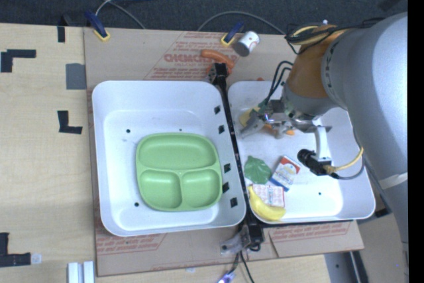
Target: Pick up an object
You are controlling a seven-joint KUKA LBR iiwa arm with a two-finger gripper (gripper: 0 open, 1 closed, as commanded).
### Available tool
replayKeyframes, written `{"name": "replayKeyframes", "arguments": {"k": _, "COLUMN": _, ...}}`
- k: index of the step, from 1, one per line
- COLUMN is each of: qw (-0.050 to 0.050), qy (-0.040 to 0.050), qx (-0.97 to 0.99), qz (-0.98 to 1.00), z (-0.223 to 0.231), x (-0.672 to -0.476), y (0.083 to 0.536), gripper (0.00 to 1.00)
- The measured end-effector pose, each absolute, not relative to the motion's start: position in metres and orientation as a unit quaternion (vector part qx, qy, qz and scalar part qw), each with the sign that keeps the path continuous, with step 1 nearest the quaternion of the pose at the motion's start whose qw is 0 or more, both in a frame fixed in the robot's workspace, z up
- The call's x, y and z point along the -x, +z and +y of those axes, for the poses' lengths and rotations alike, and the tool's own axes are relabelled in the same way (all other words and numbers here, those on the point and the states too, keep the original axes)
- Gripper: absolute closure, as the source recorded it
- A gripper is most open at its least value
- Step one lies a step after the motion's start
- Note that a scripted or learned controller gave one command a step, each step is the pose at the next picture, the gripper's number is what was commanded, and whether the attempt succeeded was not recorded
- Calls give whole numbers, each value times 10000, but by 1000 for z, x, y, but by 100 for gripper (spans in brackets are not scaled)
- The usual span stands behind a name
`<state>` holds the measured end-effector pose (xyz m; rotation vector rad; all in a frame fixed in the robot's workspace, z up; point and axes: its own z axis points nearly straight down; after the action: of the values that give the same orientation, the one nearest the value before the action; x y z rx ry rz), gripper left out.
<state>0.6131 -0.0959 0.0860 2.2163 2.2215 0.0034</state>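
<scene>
My gripper (264, 120) is low in the far left part of the right bin (344, 205), close to the wall between the bins. Small yellow and orange bits (246, 118) show right at its tip; I cannot tell whether it grips anything. Nearer the front lie a green crumpled piece (258, 169), a small red and white carton (286, 173), a pink printed packet (267, 195) and a yellow banana (264, 210) under the packet.
The left bin (112, 109) holds a green divided plate (179, 171). The arm's grey body (371, 76) covers the right bin's far right side. Cables and clamps (218, 56) lie on the cardboard behind the bins.
</scene>
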Motion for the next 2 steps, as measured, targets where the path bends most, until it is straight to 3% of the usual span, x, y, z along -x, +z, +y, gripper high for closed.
{"name": "replayKeyframes", "arguments": {"k": 1, "qw": 12, "qy": 5, "qx": -7064, "qz": 7078, "z": -94, "x": -650, "y": 85, "gripper": 0}}
{"name": "replayKeyframes", "arguments": {"k": 2, "qw": 12, "qy": 2, "qx": -7065, "qz": 7078, "z": -94, "x": -650, "y": 85, "gripper": 0}}
